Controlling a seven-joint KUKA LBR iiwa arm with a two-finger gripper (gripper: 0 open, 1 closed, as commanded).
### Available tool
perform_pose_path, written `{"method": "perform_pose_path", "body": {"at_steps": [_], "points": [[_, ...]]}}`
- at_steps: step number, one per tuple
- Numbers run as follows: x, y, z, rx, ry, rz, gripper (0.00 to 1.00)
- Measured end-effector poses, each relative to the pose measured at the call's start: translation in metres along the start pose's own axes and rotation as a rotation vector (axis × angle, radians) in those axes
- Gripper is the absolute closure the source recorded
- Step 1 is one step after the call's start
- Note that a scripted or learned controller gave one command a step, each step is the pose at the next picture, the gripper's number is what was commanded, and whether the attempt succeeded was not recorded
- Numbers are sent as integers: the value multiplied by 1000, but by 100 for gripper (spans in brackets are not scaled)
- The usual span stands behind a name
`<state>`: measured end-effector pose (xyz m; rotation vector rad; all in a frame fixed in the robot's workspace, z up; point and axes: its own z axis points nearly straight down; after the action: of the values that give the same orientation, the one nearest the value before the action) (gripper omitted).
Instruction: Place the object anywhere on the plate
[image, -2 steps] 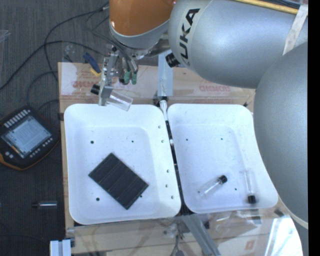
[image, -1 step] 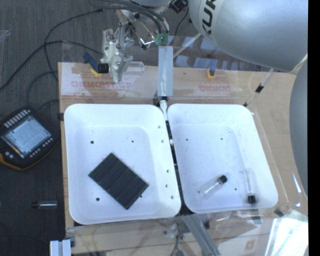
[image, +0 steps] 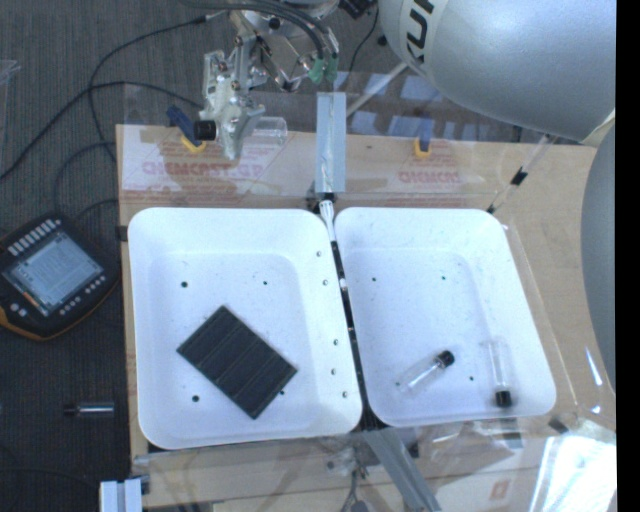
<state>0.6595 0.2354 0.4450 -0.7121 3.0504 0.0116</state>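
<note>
A dark, ribbed square plate (image: 237, 361) lies flat in the left white bin (image: 160, 250), toward its front. In the right white bin (image: 480, 240) lie two clear vials with black caps: one (image: 424, 372) lies aslant near the front middle, the other (image: 497, 373) lies close to the front right wall. My gripper (image: 231, 118) hangs beyond the back edge of the left bin, over the bench, far from the plate and the vials. A small clear shape (image: 264, 127) shows just right of it; I cannot tell whether it is held.
A grey metal bar (image: 331, 145) stands upright behind the seam between the bins. A teach pendant (image: 50, 275) lies on the floor to the left. Blue (image: 181, 118) and yellow (image: 425, 149) clamps sit on the bench's back edge.
</note>
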Motion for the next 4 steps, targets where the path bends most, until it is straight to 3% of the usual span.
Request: {"method": "perform_pose_path", "body": {"at_steps": [4], "points": [[-5,5,-40,-15,-23,-2,100]]}}
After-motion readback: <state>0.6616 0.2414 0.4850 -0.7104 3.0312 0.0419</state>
